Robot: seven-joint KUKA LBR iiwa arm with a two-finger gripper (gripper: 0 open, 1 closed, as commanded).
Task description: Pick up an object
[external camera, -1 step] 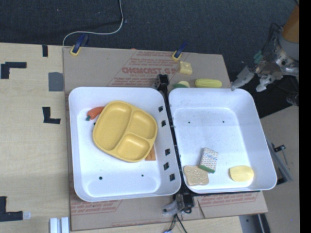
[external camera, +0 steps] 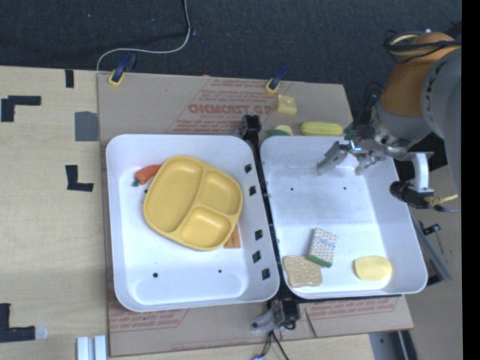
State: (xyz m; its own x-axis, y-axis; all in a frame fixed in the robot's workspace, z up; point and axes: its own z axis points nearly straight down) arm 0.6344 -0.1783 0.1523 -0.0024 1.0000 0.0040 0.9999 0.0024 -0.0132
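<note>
approach phase: your grey arm with the orange band (external camera: 420,88) reaches in from the right, and its two-finger gripper (external camera: 346,158) hangs over the upper part of the right-hand shallow white bin (external camera: 390,201) with the fingers spread apart and nothing between them. judge the pick as not yet begun.

candidates in that bin lie along its near edge, well apart from the gripper: a pale yellow rounded soft-looking lump (external camera: 372,268) at the right, a small speckled packet with a green edge (external camera: 322,247) near the middle, and a tan round textured biscuit-like piece (external camera: 303,271) just beside the packet, possibly touching it.

next move: you would need to carry the gripper toward the near edge of the bin, centre it over one item, then descend and close. the yellow lump stands alone and looks the easier target; the packet and biscuit crowd each other.

the left-hand shallow white bin (external camera: 135,276) holds a yellow three-compartment plastic tray (external camera: 193,202) lying over an orange item (external camera: 147,173), both across the divider from the gripper on the worktop (external camera: 45,223).
</note>
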